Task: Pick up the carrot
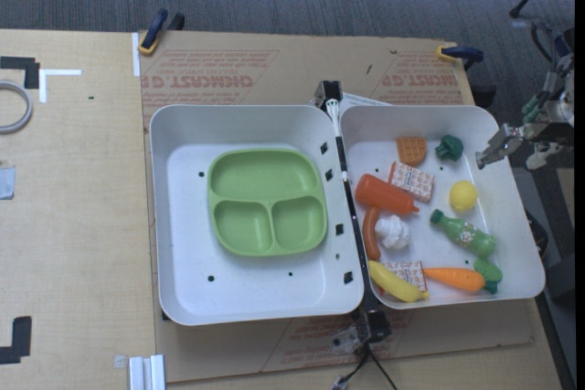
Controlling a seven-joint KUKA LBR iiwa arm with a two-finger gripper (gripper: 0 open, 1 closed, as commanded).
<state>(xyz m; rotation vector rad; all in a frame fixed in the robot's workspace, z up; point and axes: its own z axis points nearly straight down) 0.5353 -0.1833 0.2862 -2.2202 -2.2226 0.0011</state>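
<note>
The carrot [454,279], orange with a green leafy end pointing right, lies flat near the front right corner of the right bin [517,196]. It rests between a small printed packet [409,269] and the bin's front wall. My gripper [495,148] hangs over the right bin's far right rim, well behind the carrot and apart from it. Nothing shows in its grasp.
Around the carrot lie a banana [398,282], a green bottle [463,233], a lemon [463,195], a white garlic bulb [393,232], an orange sausage [385,194], a cracker box [413,182], a waffle [411,150] and broccoli [449,147]. The left bin [174,224] holds a green divided plate [268,201].
</note>
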